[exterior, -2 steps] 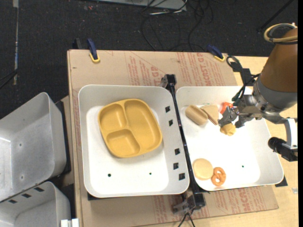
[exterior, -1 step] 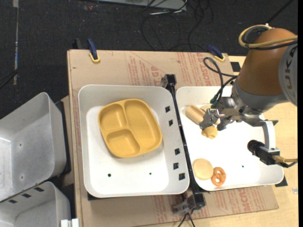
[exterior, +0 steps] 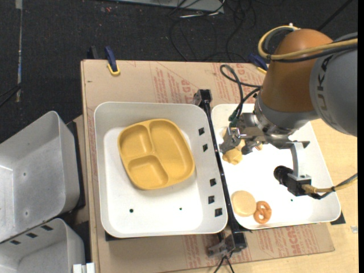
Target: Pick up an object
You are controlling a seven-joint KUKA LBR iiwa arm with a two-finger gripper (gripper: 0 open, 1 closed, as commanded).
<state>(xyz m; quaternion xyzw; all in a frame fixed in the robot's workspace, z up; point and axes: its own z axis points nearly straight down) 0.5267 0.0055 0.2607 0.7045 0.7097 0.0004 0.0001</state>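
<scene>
My gripper (exterior: 235, 136) hangs low over the left part of the right bin (exterior: 318, 169), under the arm's orange band. A small pale yellow object (exterior: 231, 156) lies right under it, touching or nearly touching its tip; whether it is gripped cannot be made out. A round tan disc (exterior: 243, 202) and a small brown pretzel (exterior: 262, 212) lie side by side near the bin's front edge, apart from the gripper.
The left bin (exterior: 114, 209) holds a yellow divided plate (exterior: 155, 153). A black divider rail (exterior: 215, 164) runs between the bins. A black cable end (exterior: 293, 181) hangs from the arm over the right bin. Grey tubs (exterior: 34, 164) stand at the far left.
</scene>
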